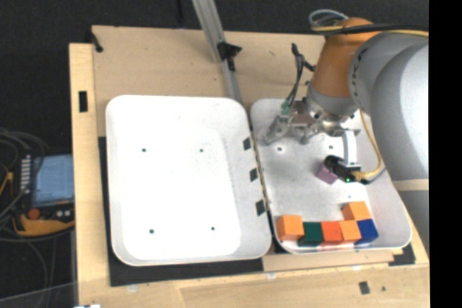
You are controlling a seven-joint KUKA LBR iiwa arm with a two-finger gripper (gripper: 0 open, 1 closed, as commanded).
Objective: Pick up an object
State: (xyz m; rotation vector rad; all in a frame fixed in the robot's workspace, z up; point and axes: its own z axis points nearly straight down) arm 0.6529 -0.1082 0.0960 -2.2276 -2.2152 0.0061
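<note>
Wrist (pixel 339 79) hides much of right bin (pixel 289 169).

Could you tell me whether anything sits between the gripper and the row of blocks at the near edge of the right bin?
Nothing visible does. The gripper hangs over the far part of the right bin, and bare floor lies between it and the blocks. A purple block sits off to the right, beside the arm.

Blocks, right bin (pixel 289 169): orange block (pixel 291 226), green block (pixel 312 233), blue block (pixel 367 229) in row along near wall; purple block (pixel 328 172) apart, mid-bin.
</note>
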